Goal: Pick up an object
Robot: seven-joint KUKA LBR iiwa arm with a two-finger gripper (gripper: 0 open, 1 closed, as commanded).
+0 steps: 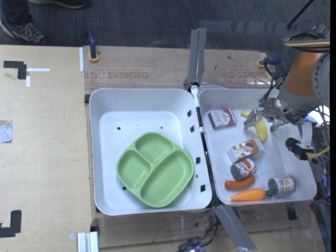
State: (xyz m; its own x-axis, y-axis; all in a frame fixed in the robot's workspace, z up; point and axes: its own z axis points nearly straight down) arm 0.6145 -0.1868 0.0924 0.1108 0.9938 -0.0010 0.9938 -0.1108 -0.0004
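My gripper (264,121) hangs over the far part of the right bin (310,190), open, its fingers spread to either side of a yellow banana (261,132) that lies on the bin floor. Part of the banana is hidden under the gripper. To the left of it lies a red and white box (221,118). Nearer the front are a small carton (244,150), a can on its side (243,169), a sausage (239,183), an orange carrot (248,195) and a second can (281,185).
The left bin (102,109) holds a green divided plate (155,168). A grey post (197,56) stands behind the wall between the bins. Cables and a black fitting (296,148) hang at the right bin's right edge.
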